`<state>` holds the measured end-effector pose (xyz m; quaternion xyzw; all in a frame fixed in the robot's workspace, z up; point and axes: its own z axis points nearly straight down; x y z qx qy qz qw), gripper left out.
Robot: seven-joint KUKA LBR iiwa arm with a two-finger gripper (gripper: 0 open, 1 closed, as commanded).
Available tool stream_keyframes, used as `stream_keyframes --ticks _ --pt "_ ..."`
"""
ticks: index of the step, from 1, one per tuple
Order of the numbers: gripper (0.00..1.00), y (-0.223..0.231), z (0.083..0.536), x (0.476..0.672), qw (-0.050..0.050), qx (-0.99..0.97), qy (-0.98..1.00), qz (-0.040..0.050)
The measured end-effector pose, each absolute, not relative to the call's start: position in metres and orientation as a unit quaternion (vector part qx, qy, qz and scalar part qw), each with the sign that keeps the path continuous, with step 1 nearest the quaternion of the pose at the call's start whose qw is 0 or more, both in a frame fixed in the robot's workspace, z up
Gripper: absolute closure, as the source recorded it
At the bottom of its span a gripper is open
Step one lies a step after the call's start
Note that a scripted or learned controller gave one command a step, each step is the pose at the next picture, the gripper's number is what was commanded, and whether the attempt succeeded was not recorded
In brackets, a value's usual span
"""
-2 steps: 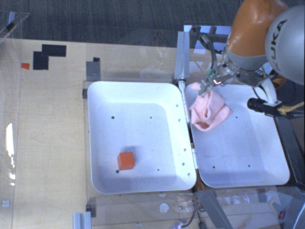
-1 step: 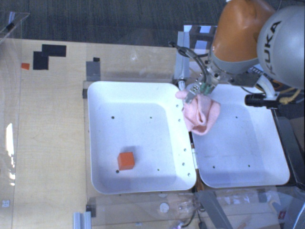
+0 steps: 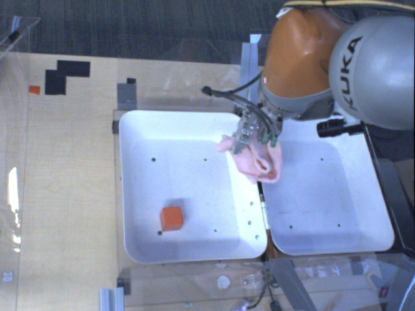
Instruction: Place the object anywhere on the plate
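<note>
Pink floppy thing (image 3: 257, 161) hanging from the gripper (image 3: 254, 137), pinched between its fingers, right over the wall where the two white bins meet. Orange block (image 3: 172, 218) lying low in the left bin (image 3: 139, 173), well apart. Grey arm (image 3: 369, 63) with orange band reaching across the right bin (image 3: 337, 199).
</note>
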<state>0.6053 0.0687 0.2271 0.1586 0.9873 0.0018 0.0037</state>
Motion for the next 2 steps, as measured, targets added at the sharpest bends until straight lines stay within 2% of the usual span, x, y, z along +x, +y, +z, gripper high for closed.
stream_keyframes --ticks 1,2 --pt "1.00 0.1142 0.2260 0.5844 0.004 0.000 1.000 0.0018" --pt "0.00 0.1141 0.2263 0.5845 0.004 0.000 1.000 0.0019"
